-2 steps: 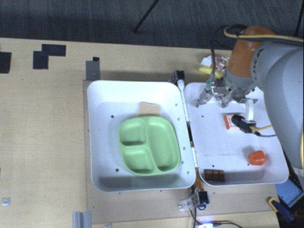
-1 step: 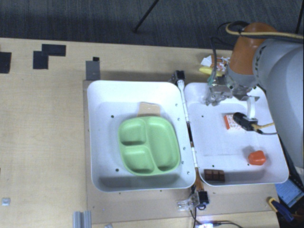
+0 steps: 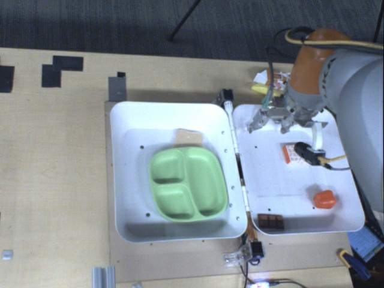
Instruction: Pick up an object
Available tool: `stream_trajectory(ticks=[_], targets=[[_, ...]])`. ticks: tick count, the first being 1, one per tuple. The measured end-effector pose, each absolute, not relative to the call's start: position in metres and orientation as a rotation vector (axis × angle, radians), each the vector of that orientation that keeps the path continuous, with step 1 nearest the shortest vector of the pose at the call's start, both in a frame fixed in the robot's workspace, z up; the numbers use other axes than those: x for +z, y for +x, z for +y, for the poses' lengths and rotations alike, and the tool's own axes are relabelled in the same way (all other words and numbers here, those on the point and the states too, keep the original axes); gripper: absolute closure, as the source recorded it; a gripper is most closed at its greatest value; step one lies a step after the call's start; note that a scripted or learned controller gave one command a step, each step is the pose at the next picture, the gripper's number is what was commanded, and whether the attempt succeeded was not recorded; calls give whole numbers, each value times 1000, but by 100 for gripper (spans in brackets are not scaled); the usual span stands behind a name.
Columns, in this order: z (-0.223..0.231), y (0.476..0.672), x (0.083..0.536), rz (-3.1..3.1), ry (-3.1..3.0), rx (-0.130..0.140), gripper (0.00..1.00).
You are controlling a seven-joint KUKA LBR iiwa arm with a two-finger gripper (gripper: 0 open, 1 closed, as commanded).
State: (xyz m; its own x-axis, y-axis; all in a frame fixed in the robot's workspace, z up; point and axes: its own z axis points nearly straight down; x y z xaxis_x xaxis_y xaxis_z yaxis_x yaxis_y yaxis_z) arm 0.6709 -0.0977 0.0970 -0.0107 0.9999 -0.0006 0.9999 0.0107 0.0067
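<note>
My end effector (image 3: 273, 123) hangs over the far end of the right bin (image 3: 270, 179), close to its back wall. The 2 fingers (image 3: 257, 123) look spread apart with nothing between them, so I judge that I am carrying nothing and the pick is not yet made. Directly under the fingers I see only bare white floor, which makes this a poor spot to close; I read this as a hover, not a grasp.

The nearest candidate is a small red-and-white packet (image 3: 290, 153), lying flat just beside me toward the near side. Flat and thin, it would probably need the fingers brought low along its edges. Further toward the near end sits an orange lump (image 3: 324, 199), well clear of the walls, so there is room to straddle it; I judge it the easier pick. A brown block (image 3: 269, 222) lies tight against the near wall at the corner, where a finger may hit the rim.

Across the divider, the left bin (image 3: 129, 131) holds a green divided tray (image 3: 188, 183) that takes up most of its floor, with a tan block (image 3: 189, 138) just behind it. The tray looks too wide for my fingers. Both bins rest side by side on the bench (image 3: 54, 161).
</note>
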Motion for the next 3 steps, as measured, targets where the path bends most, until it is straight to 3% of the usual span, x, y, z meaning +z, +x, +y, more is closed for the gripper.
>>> stream_trajectory(ticks=[1, 2, 3], targets=[[-90, 591, 86, 2223, 2217, 4, 0], [-90, 593, 98, 2222, 2212, 11, 100], [-96, 670, 198, 2224, 2211, 7, 100]])
